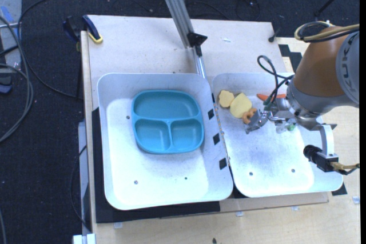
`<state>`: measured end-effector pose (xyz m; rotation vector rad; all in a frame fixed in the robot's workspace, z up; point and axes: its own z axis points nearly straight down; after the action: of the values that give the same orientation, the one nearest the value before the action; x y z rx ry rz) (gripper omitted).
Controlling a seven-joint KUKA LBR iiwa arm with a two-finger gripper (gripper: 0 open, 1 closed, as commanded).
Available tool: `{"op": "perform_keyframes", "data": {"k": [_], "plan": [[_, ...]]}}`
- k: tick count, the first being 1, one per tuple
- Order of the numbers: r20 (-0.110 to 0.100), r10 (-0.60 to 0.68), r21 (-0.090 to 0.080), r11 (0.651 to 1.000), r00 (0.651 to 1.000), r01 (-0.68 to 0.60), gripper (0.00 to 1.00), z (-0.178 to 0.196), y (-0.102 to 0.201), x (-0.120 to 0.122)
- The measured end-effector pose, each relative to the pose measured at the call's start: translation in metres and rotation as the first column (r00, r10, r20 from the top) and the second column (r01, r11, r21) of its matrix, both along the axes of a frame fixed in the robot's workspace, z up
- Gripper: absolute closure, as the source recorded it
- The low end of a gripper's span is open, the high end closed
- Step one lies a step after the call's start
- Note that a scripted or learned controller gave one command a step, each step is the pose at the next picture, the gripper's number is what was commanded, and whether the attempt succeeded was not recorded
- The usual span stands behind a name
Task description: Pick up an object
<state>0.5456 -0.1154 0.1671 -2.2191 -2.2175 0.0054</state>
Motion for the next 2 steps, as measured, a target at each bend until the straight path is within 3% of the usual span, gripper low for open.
{"op": "perform_keyframes", "data": {"k": [1, 2], "plan": [[0.001, -0.001, 0.000, 1.000, 1.000, 0.001, 0.00, -0.048, -0.008, 0.001], [0.006, 0.000, -0.001, 1.000, 1.000, 0.000, 1.00, -0.035, -0.007, 0.003]]}}
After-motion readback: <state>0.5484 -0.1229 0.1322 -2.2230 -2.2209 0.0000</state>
